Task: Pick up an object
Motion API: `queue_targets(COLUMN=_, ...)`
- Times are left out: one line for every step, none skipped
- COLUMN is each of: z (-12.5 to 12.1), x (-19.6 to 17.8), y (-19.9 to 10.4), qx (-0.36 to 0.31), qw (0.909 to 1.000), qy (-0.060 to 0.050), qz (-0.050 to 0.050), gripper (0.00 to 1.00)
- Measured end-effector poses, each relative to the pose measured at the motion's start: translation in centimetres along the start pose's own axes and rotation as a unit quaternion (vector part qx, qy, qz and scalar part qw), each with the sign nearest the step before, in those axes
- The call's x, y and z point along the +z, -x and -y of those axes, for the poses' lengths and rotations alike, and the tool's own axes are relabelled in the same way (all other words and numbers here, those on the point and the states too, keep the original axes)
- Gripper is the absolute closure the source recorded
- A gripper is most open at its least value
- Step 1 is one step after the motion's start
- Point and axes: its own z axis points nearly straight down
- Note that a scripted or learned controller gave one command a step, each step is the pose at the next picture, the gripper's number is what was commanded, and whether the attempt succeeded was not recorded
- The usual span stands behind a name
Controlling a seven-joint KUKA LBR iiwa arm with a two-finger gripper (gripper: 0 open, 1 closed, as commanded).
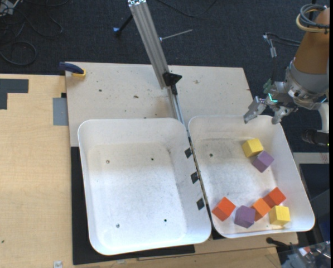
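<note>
Pincer: the two-finger metal pincer (265, 109) hangs over the far right corner of the right-hand shallow white bin (300, 175), its two fingers splayed apart with nothing between them.
Arm: the grey arm with its orange band (311, 52) reaches in from the right, the wrist held above the bin wall, a stance that looks like readiness to descend rather than a grasp under way.
Nearest target: a small yellow cube (253, 147) lies on the bin floor below and just ahead of the pincer, touching or almost touching a pale purple cube (262, 161) at its corner.
Why it matters: that close neighbour could crowd one finger, so a descent on the yellow cube's free sides seems the safer line.
Other blocks: a red-orange cube (224, 208), a darker purple cube (245, 216), an orange cube (261, 207), a red cube (275, 196) and a second yellow cube (279, 215) sit bunched along the near wall, likely harder to isolate.
Left bin: the left-hand shallow white bin (99, 149) sits beside the right one, sharing a middle edge marked by small black clips (194, 177).
Counter: the pale speckled counter (116, 91) carries both bins, with a slanted aluminium rail (152, 41) rising behind them.
Task state: no object lifted yet.
</note>
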Motion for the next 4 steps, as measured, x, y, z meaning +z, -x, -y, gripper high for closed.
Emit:
queue_targets(z=-0.1, x=-0.3, y=0.0, qx=-0.002, qw=1.0, qy=0.002, qz=0.001, gripper=0.0)
queue_targets(z=0.0, x=6.0, y=0.4, qx=0.001, qw=1.0, qy=0.0, qz=0.0, gripper=0.0)
queue_targets(z=-0.9, x=11.6, y=0.7, qx=-0.001, qw=1.0, qy=0.007, qz=0.003, gripper=0.0)
queue_targets(z=-0.9, x=14.6, y=0.6, qx=-0.002, qw=1.0, qy=0.002, qz=0.001, gripper=0.0)
